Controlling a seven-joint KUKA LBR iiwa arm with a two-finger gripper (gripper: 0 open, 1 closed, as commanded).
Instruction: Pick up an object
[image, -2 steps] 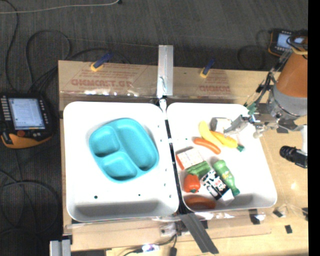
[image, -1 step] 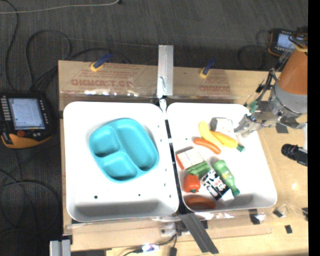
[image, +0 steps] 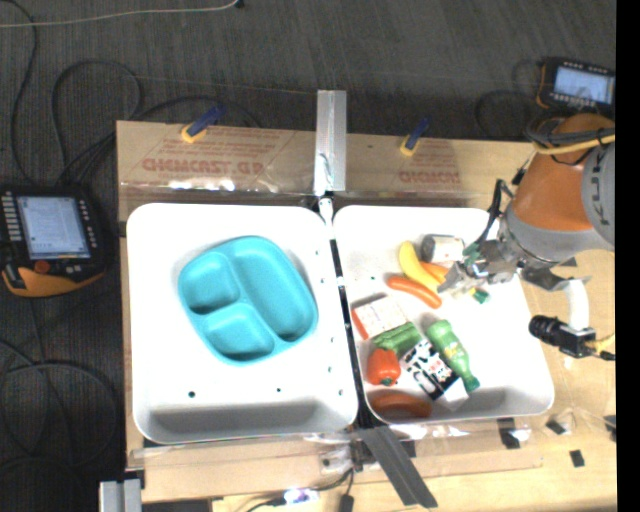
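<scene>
The fingers (image: 458, 281) are a small metallic cluster at the end of the arm, low over the right bin (image: 520, 375), and whether they are apart or together cannot be told; nothing is visibly between them. The gripper (image: 466, 277) sits over that bin's far half, right of its middle, with the grey arm (image: 545, 235) and its orange band (image: 552, 190) crossing the bin's right rim behind it. The objects to pick from all lie in the right bin. A yellow banana (image: 408, 260) and an orange carrot (image: 414, 290) are in the bin's far middle, just left of the gripper, with a small grey-white object (image: 440, 246) beside them toward the bin's far wall. A red-and-white box (image: 377, 317) lies near the bin's left wall. Toward the bin's near wall are a green bottle (image: 453, 353) lying tilted, a black-and-white box (image: 432, 370) touching it, a red pepper-like piece (image: 383, 367) and a dark red item (image: 400, 404) against the near wall. Left of the right bin, the left bin (image: 160, 400) holds a teal divided plate (image: 248, 297).
</scene>
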